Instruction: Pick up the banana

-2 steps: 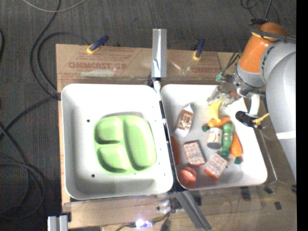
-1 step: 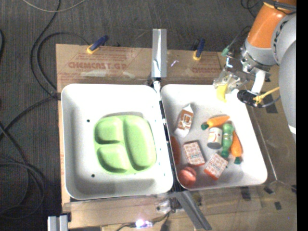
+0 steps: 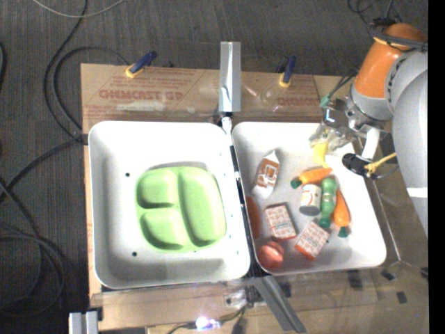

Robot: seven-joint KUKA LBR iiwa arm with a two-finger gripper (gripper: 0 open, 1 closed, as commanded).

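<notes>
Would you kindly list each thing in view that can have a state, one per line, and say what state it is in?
Gripper: over the right bin's far right corner, at the banana; fingers unclear.
Banana: yellow, just under the gripper, hold not confirmed.
Green tray: flat in the left bin.
Two carrots: lying down in the right bin.
Small cartons: lying flat.
Can: on its side.

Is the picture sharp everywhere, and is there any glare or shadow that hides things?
Camera view: soft overall; glare whitens the right bin; the banana under the gripper is a pale blur; the green tray is evenly lit; small bright light spot at the bottom edge.
</notes>
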